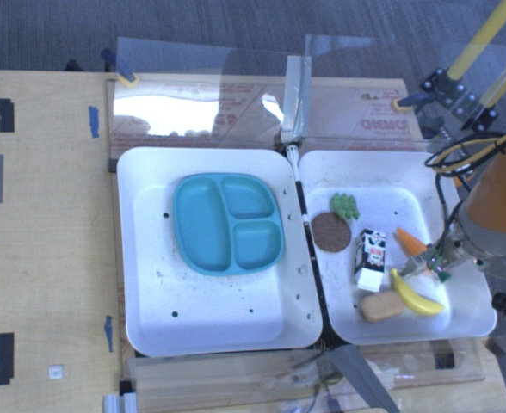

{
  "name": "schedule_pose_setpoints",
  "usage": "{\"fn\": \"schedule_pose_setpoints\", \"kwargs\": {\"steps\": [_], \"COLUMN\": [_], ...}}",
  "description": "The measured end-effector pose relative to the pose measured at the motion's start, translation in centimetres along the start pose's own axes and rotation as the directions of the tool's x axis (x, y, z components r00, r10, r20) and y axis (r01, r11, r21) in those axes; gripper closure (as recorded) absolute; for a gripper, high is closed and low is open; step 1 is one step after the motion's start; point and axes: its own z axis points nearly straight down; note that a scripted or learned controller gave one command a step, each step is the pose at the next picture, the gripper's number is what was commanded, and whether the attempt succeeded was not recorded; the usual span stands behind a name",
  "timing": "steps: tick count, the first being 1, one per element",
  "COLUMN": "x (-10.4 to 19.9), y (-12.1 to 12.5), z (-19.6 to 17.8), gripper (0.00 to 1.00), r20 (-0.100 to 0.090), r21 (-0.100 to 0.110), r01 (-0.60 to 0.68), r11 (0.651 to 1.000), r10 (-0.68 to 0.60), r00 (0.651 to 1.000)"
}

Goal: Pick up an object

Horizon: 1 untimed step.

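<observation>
The right bin (382,166) holds a green broccoli piece (345,206), a round brown patty (330,231), a black-and-white carton (371,259), an orange carrot (410,240), a yellow banana (416,297) and a tan bread roll (380,307). My gripper (427,263) is low over the bin's right side. It sits just right of the carrot's lower end and above the banana. The view does not show anything held in it.
A blue divided plate (229,223) lies in the left bin (150,308). A clear panel (236,93) stands behind the bins. Cables (464,153) and a yellow pole (485,28) hang at the right, above the arm.
</observation>
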Motion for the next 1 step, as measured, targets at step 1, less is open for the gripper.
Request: {"fn": "schedule_pose_setpoints", "kwargs": {"steps": [1], "x": [11.24], "y": [8.07], "z": [-9.92], "gripper": [1.0], "r20": [-0.003], "r21": [-0.001], "r01": [-0.27], "r11": [0.963], "r10": [0.27], "r00": [0.963]}}
